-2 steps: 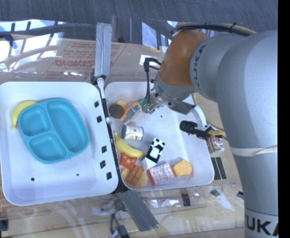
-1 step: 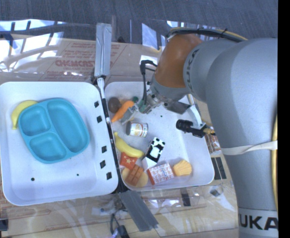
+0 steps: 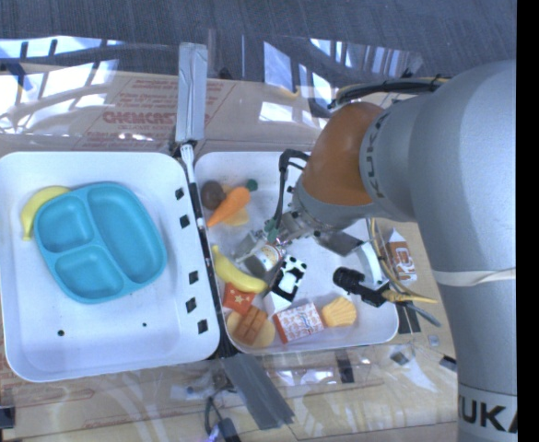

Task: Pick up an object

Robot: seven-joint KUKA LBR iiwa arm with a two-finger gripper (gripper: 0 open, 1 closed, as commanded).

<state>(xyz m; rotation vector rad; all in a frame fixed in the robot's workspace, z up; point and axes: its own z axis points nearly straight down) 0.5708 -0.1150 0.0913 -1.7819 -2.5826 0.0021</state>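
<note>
Over the right bin [image 3: 380,334], my tool [image 3: 271,239] sits at 12 o'clock of the banana [image 3: 235,273]; grip state unclear. Descend straight, avoid the carrot [image 3: 228,206].

Two shallow bins sit side by side on a bench: the left bin [image 3: 11,339] holds a divided plate [image 3: 99,240] with a banana [image 3: 37,203] tucked against the plate's upper-left edge. The right bin [image 3: 384,331] is crowded, with a carrot [image 3: 228,205] near its upper-left corner beside a small round item [image 3: 212,192], another banana [image 3: 237,275] lying below the carrot, and a row of small boxes and food pieces along the near wall, among them a carton [image 3: 298,321]. The arm [image 3: 435,173] reaches in from the right over the right bin, its gripper [image 3: 274,235] down among the objects between the carrot and the second banana.
</note>
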